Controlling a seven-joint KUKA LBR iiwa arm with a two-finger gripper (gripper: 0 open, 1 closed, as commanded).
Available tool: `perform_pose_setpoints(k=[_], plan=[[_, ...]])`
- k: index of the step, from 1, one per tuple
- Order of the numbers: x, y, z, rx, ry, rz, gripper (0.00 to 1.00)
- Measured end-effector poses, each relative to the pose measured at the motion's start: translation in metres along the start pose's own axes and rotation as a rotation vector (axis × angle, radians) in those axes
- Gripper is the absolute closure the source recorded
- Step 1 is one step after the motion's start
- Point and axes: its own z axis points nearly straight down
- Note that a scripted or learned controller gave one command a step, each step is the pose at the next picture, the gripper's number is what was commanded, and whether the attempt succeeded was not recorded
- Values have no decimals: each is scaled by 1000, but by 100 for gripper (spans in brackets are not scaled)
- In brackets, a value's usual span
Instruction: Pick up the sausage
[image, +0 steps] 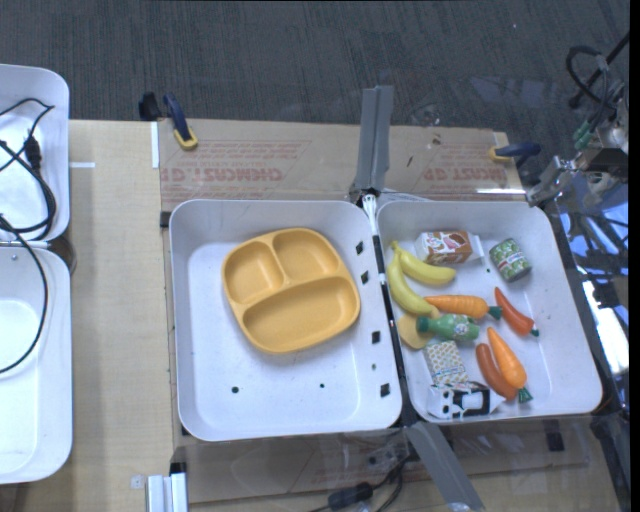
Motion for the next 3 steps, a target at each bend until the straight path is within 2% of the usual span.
perform_pose_setpoints(k=[1, 2, 3], plan=[[-2, -27, 130, -5, -1, 57, 0], [-1, -36, 134, -30, -7, 28, 0], [3, -45, 136, -57, -14, 83, 0]])
